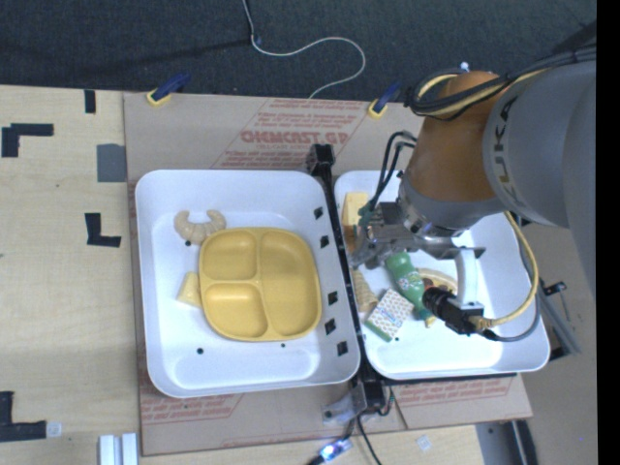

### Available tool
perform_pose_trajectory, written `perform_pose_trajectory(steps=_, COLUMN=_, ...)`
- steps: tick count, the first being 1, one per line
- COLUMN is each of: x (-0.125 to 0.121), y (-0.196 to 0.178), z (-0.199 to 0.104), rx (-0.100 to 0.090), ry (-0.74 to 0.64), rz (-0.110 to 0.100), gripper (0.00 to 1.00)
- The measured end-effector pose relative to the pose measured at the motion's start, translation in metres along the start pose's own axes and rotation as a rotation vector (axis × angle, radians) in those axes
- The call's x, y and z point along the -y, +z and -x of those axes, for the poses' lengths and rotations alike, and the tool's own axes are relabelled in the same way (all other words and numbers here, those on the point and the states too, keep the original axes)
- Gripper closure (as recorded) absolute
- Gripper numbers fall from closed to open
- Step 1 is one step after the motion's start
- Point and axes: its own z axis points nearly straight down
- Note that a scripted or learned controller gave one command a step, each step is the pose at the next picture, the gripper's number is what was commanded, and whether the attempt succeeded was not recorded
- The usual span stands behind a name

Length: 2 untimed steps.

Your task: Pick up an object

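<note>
right bin (504, 356): small green bottle (405, 274), tilted, beside checkered packet (388, 314).

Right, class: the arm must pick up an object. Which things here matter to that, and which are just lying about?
Job:
gripper
green bottle
checkered packet
right bin

Lying about:
yellow plate
croissant
left bin
cable
</note>
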Motion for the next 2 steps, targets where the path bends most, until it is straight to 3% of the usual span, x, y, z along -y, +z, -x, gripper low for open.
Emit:
perform_pose_trajectory(steps=1, x=0.026, y=-0.005, z=-0.027, rx=0.000, ry=0.000, rz=0.001, gripper=1.00)
perform_pose_trajectory(steps=2, x=0.021, y=-0.011, z=-0.011, rx=0.001, ry=0.003, rz=0.003, gripper=1.00)
